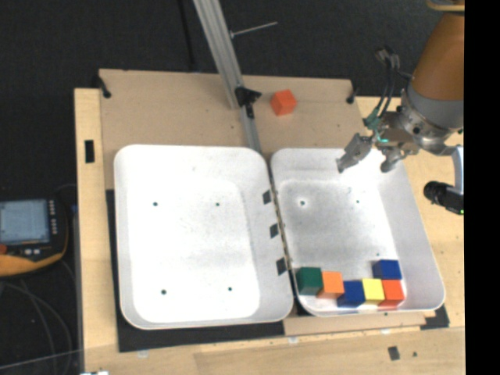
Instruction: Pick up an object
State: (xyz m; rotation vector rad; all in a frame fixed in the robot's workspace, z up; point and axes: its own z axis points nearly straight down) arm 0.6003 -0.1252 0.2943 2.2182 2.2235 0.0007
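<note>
1. Wooden bench [86,209] carries two shallow white bins; the right bin [336,209] is my landmark, the left bin [187,233] touching its side.
2. Along the right bin's near edge sit clustered blocks: green block [309,279], orange block [333,283], blue block [352,291], yellow block [373,289], another blue block [387,269].
3. Beyond the right bin's far rim, a lone orange cube [283,102] rests on the bench.
4. Over the right bin's far right corner hangs the gripper [369,155], fingers spread apart, holding nothing.

smooth white plastic bins [195,303], matt wooden bench [312,92], glossy coloured blocks [351,287]
</note>
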